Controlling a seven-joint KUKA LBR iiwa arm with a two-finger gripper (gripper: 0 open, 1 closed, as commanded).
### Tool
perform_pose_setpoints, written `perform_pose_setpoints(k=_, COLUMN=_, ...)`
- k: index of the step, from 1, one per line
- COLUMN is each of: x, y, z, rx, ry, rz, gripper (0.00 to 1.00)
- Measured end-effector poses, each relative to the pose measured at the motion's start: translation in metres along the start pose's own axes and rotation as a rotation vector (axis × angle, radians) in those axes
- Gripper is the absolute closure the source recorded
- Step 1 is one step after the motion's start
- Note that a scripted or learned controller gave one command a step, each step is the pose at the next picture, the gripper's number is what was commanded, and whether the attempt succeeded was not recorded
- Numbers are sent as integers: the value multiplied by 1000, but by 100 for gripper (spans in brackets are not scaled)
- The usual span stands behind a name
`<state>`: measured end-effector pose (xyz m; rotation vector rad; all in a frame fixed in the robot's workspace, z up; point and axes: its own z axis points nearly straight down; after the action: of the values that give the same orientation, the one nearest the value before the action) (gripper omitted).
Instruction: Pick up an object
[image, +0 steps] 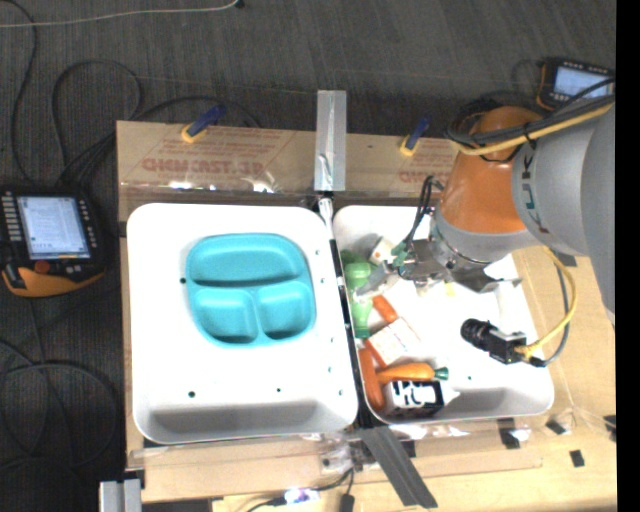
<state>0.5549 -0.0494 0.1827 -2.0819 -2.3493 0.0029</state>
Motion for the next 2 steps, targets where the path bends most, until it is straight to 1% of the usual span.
perform_pose_setpoints(k=1, x=0, y=0, z=0, rx=0, ry=0, rz=0, gripper=0)
perform_pose_setpoints(k=2, x=-65, y=-16, z=88, rx=-1, ry=0, rz=-52, gripper=0)
